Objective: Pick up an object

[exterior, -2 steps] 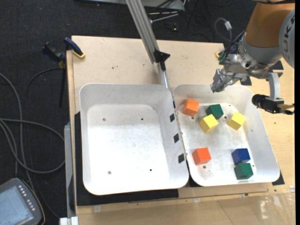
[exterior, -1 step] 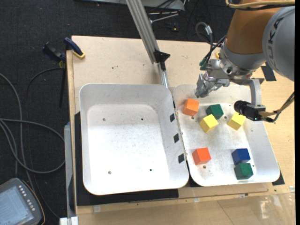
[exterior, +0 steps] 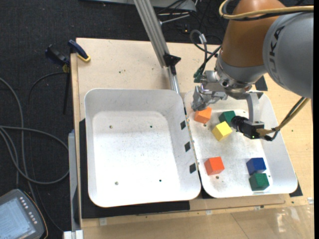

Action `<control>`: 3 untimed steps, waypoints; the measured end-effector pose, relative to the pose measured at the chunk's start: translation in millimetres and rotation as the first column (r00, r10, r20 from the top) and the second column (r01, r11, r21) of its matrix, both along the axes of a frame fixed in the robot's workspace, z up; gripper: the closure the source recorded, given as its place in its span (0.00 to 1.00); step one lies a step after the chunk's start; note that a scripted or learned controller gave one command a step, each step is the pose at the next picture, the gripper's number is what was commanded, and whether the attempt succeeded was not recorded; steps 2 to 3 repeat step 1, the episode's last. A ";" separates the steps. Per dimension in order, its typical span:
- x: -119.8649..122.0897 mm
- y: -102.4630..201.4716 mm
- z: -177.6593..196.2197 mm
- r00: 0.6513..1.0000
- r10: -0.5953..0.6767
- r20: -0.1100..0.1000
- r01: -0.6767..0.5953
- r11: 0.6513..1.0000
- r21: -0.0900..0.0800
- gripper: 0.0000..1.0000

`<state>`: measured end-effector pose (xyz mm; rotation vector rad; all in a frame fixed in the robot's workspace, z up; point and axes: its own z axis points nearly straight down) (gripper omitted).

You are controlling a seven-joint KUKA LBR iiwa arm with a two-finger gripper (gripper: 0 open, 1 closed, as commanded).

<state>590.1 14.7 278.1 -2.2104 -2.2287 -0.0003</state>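
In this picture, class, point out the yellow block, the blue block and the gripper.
yellow block (exterior: pixel 222 131), camera view, top face.
blue block (exterior: pixel 256 165), camera view, top face.
gripper (exterior: pixel 201 105), camera view, fingertips above the orange block.

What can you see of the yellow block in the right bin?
The yellow block is a small cube, plain matte yellow, wood or plastic by its look. It lies on the floor of the right bin, in the upper half, turned at an angle to the bin's walls. A dark green block sits just behind it, close or touching; I cannot tell which. An orange block lies apart to its left, under the gripper. Nothing grips the yellow block.
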 end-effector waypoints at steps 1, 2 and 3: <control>-15.3 40.3 -17.5 1.000 -0.001 -0.001 0.001 1.000 -0.001 1.00; -15.3 40.3 -17.5 1.000 -0.001 -0.001 0.001 1.000 -0.001 1.00; -15.3 40.3 -17.5 1.000 -0.001 -0.001 0.001 1.000 -0.001 1.00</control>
